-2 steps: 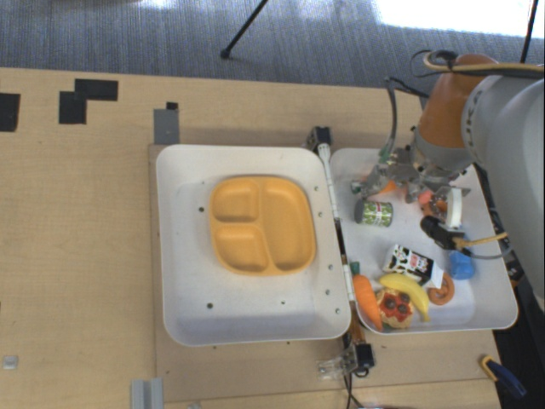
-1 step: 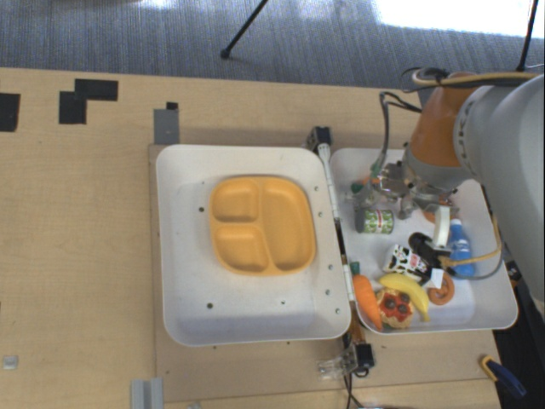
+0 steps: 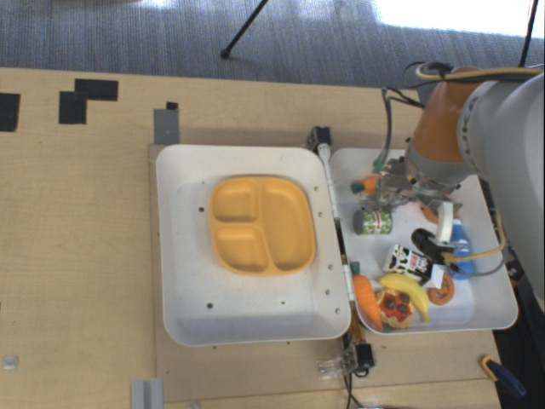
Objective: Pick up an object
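Gripper (image 3: pixel 385 196) state cannot be told as it is poised low in the right bin (image 3: pixel 502 313) just above the green can (image 3: pixel 374 221), so nothing is judged lifted yet.

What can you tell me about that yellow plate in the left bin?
The plate is a yellow-orange tray, plastic by its look, squarish with rounded corners. Raised ridges split it into three hollows: two smaller ones along the far side and a wide one along the near side. It lies flat, right side up, near the middle of the left bin, resting on the bin's white floor. Nothing lies on it.
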